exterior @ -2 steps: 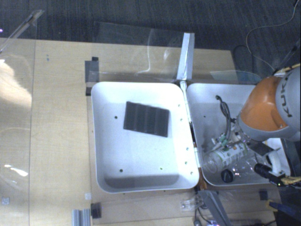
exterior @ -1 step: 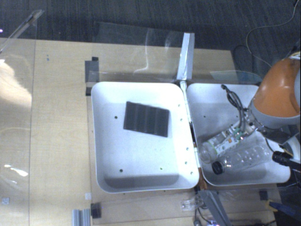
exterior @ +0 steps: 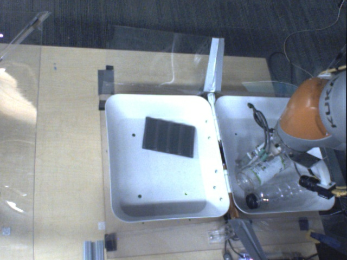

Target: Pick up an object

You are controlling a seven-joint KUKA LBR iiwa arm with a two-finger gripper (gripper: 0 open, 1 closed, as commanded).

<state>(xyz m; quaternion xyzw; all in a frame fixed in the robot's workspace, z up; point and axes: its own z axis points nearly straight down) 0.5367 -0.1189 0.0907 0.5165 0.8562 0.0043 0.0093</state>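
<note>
We saw the grey arm (exterior: 320,112) with its orange band lowered into the right bin (exterior: 233,118), its wrist just above a clear plastic bottle (exterior: 265,172) with a black cap that lay on its side near the front of that bin, while the left bin (exterior: 116,145) carried only a dark ribbed pad (exterior: 168,136); we judged that the arm was in the reaching step, and we could not tell the state of the gripper (exterior: 269,151), so the next move called for a firm close on the bottle before lifting. On the arm the letters "KU" were readable at the right edge, and the bottle label was too small to read.
</note>
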